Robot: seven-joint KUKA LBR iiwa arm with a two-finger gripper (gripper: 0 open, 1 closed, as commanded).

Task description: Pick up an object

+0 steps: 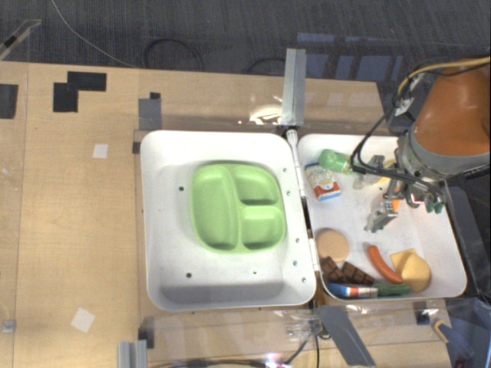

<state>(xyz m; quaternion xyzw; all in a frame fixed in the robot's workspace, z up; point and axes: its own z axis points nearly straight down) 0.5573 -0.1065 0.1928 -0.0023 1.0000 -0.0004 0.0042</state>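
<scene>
Gripper (381, 219) down in the right bin (453, 271), finger spread impossible to tell, hot dog (379, 261) just below the fingers, long axis slanting upper-left to lower-right, beside the cheese wedge (414, 269)

Robotics lab. Wooden bench (69, 228) with black marker patches, over dark carpet (192, 14) with loose cable; two white bins (165, 282) clamped by metal brackets (294, 90) near centre; industrial arm (453, 121) at right edge.
</scene>
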